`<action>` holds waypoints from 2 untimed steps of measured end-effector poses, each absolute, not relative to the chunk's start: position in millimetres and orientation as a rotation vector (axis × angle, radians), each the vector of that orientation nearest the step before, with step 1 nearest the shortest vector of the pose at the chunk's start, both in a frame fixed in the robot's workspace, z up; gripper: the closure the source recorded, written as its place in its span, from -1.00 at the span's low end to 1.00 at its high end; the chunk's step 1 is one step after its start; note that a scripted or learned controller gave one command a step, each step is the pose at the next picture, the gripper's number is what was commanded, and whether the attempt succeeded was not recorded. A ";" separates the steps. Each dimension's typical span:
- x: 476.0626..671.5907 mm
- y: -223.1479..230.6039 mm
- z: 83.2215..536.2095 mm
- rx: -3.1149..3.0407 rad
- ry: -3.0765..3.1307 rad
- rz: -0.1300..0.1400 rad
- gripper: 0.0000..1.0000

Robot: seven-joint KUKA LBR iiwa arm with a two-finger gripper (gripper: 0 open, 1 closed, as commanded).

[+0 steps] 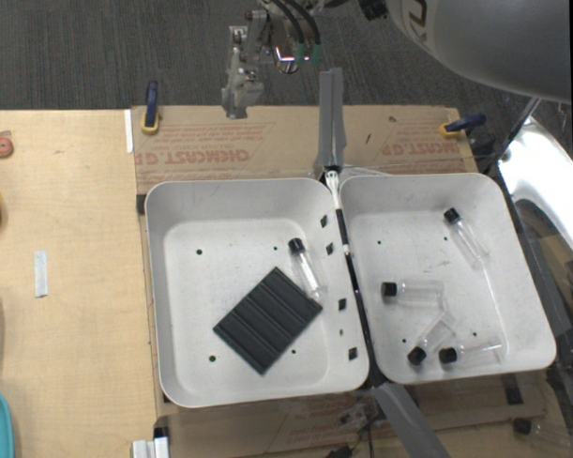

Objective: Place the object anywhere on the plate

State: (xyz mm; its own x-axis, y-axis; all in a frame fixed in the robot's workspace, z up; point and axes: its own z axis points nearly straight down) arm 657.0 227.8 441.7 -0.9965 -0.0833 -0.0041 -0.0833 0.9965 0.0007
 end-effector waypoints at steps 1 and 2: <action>658.7 226.6 450.8 -0.125 3.131 0.004 1.00; 660.1 226.0 459.8 -0.122 3.128 0.006 1.00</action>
